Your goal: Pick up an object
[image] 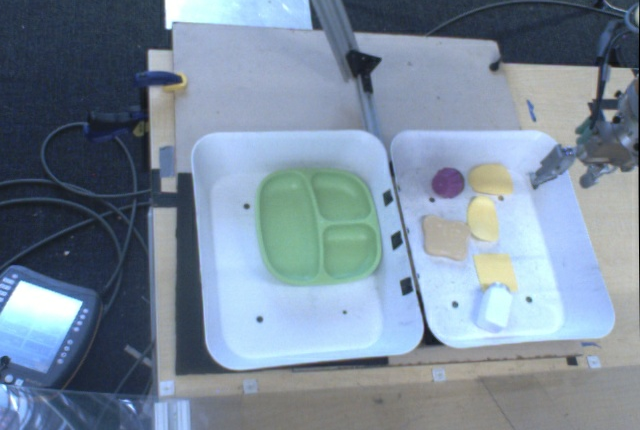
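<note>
Two white bins side by side. The left bin [215,318] holds a green tray [320,225] with three compartments. The right bin [570,268] holds six items: a purple ball [448,182]; a yellow piece [491,179], long axis left-right; a yellow oval [483,218], long axis running top to bottom; a tan slice [445,237]; a yellow square [495,269]; and a white block [494,308], just below the square and tilted. The gripper [565,168] hangs over the right bin's upper right edge, fingers spread apart with nothing between them, well clear of all items.
</note>
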`<state>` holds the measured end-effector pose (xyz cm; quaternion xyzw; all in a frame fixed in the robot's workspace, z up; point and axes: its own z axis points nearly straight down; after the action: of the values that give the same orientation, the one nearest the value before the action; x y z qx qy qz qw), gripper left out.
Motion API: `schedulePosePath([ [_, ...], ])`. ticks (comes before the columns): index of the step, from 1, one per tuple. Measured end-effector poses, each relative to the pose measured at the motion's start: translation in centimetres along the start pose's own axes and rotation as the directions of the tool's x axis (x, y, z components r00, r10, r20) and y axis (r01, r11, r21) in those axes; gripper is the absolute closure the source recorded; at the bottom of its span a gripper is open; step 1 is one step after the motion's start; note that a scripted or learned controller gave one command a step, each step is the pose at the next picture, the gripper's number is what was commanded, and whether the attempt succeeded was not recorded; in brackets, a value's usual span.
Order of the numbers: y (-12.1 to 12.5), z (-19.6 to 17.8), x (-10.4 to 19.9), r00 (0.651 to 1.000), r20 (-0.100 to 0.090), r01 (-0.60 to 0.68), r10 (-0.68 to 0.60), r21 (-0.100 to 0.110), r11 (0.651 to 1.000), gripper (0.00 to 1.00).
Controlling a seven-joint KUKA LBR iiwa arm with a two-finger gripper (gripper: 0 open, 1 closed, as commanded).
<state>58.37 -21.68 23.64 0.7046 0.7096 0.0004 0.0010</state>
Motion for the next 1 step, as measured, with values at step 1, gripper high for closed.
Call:
schedulePosePath([
  [1, 0.0, -0.01, 0.0, 1.0, 0.0, 0.001, -0.001, 0.0, 1.0, 0.0],
])
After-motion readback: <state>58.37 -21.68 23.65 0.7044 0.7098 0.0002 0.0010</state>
